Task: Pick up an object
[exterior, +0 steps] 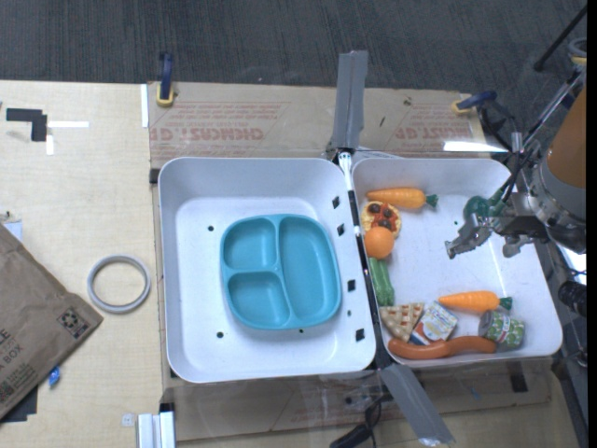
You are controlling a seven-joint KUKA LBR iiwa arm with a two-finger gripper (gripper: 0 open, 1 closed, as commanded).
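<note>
Front of right bin: a red sausage (438, 347) lies along the lower wall, with a waffle wedge (401, 318), a small packet (437, 323) and a green can (501, 329) just behind it. All look like light, hard plastic toys.

Likely pick: the carrot (471, 300) at lower right of the frame, lying flat and apart from the walls. I judge it light, stiff and smooth, so somewhat slippery; a grip across its thick middle seems safest.

Left wall of right bin: a green stick (381, 282), an orange ball (378, 242) and a pizza slice (382, 217) crowd the wall, awkward to reach.

Left bin: a teal tray (280, 271) with three compartments, glossy and rounded.

Gripper (466, 241): right of the frame, over bare bin floor, fingers apart with nothing between them.

Far end: a second carrot (399, 197) near the upper wall.

Bench: a tape ring (118, 282) and a cardboard box (33, 320) at lower left.
</note>
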